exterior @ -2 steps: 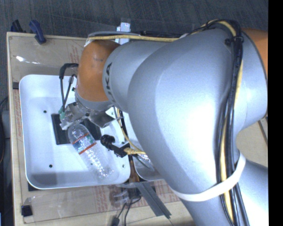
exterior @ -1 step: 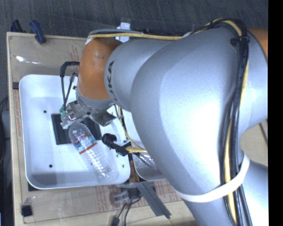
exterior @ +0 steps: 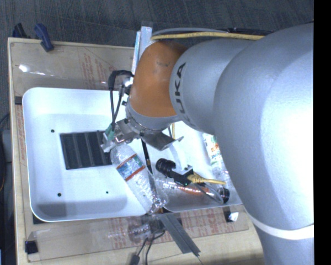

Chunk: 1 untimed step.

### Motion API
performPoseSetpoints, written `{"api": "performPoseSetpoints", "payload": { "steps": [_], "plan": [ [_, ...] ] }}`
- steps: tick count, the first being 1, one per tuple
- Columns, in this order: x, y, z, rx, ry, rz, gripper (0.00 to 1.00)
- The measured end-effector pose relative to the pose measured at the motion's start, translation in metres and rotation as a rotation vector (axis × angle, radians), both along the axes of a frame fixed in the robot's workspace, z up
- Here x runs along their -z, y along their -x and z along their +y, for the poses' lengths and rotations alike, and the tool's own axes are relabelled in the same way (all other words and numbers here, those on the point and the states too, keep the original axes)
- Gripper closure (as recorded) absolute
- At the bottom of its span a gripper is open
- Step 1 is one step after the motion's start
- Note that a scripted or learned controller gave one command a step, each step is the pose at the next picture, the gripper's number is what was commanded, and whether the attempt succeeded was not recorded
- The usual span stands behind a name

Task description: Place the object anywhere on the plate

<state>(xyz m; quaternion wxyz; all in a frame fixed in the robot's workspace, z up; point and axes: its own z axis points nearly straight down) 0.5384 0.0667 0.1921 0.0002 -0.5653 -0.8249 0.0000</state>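
The bottle (exterior: 133, 174) is clear plastic with a white, red and blue label. The big grey arm (exterior: 237, 115) bends over both bins, and its pincer (exterior: 115, 138) pinches the bottle's top. The bottle hangs slanted over the left bin's (exterior: 44, 148) right edge, its long side running from upper left to lower right.

bright even overhead light; glare on left bin (exterior: 38, 115) wall; soft focus, grainy.
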Motion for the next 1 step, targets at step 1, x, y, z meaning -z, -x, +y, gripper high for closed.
{"api": "performPoseSetpoints", "payload": {
  "steps": [1],
  "plan": [
    [0.0002, 0.0001, 0.0000, 0.000, 0.000, 0.000, 0.00]
  ]
}}
